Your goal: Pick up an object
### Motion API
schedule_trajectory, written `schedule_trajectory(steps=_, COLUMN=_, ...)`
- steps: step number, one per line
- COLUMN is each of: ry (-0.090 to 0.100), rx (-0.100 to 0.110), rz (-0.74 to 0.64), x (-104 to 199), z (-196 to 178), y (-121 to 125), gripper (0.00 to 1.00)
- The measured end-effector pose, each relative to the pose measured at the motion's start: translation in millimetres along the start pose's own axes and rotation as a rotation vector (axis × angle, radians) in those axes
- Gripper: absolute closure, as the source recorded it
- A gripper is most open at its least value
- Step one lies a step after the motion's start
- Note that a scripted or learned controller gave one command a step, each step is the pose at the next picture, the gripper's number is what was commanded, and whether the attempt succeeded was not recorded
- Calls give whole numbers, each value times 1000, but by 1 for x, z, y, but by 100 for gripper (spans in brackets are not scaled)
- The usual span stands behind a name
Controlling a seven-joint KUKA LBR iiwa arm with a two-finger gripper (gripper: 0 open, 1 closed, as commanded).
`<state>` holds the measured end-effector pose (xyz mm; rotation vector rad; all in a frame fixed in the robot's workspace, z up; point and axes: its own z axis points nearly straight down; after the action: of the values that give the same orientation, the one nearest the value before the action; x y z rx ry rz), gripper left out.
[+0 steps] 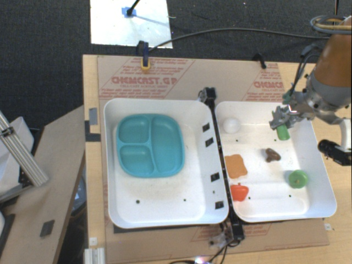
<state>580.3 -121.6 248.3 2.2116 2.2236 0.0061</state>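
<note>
My gripper point(281, 123) hangs over the far right part of the right bin point(319, 202). A small green cylinder point(283, 133) sits between its fingertips, and the gripper is shut on it. Loose on the bin floor lie a white ball point(231, 125), a brown lump point(272, 154), an orange flat piece point(235, 165), a red piece point(239, 191) and a green round thing point(297, 179).
The left bin point(126, 213) holds a teal divided plate point(150, 146). A black divider with clips point(217, 164) runs between the two bins. The arm comes in over the right bin's far right corner.
</note>
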Motion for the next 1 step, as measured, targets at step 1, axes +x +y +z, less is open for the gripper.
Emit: schedule_trajectory(steps=1, ry=3, rx=5, rz=-5, x=61, z=-4, y=-1, gripper=100)
